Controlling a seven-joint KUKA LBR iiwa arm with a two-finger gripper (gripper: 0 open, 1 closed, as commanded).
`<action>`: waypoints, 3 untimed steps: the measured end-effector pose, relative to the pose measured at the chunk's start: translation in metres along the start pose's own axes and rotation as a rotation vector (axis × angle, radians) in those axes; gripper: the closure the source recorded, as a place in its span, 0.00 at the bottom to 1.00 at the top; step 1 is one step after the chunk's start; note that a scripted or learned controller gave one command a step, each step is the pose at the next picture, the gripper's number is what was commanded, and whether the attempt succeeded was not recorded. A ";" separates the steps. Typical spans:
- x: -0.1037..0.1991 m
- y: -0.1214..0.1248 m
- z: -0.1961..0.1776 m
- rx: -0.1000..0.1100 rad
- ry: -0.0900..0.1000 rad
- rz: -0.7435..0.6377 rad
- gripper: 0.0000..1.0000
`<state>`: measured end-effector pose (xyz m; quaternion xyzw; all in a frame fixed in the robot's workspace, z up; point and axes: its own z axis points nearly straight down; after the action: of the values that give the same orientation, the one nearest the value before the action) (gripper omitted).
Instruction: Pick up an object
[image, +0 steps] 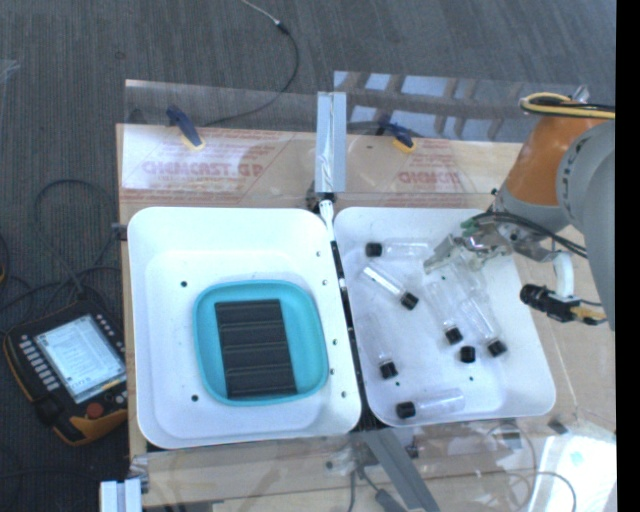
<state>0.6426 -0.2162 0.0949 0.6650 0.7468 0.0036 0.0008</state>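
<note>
The left bin (150, 300), at centre-left of the frame, holds a teal tray (210, 330) with a ribbed black insert (257, 348). The right bin (520, 390) holds scattered clear plastic vials (470, 305) with small black caps (405, 409), lying on their sides. The gripper (462, 246) hangs over the right bin's upper right; I cannot tell how its fingers stand.
</note>
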 end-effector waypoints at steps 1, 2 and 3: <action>0.041 0.021 0.006 0.009 -0.009 -0.067 0.00; 0.002 -0.066 -0.027 0.007 -0.003 -0.098 0.00; 0.003 -0.044 -0.001 0.003 0.000 -0.136 0.00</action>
<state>0.5987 -0.2181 0.0952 0.6129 0.7901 0.0026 0.0003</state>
